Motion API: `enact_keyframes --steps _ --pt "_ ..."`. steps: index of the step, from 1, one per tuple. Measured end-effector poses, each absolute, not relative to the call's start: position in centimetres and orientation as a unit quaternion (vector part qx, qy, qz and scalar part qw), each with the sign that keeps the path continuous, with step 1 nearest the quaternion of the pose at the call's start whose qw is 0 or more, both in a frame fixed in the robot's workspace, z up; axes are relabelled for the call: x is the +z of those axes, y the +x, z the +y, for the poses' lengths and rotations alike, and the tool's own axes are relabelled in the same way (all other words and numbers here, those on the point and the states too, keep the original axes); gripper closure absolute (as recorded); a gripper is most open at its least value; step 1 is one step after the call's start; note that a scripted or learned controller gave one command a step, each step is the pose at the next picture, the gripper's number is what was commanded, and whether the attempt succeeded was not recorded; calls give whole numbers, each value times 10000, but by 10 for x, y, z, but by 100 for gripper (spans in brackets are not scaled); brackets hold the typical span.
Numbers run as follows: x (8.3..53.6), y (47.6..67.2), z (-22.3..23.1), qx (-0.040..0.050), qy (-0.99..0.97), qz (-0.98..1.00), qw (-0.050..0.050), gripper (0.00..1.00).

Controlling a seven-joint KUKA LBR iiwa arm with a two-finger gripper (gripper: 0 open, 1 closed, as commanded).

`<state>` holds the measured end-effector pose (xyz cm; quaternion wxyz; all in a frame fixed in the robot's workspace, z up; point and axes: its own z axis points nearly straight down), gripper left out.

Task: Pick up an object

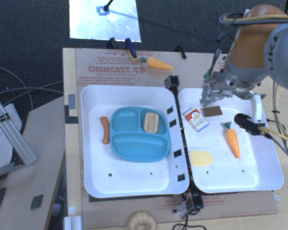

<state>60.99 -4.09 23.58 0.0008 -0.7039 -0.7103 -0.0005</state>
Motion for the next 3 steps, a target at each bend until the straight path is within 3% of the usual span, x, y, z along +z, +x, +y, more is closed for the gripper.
enact_keyframes --steps 1,3 --pt "217 607 9 -5 -7037 -7105 9 100" --pt "230 612 29 -10 -7045 -7097 -7 100"
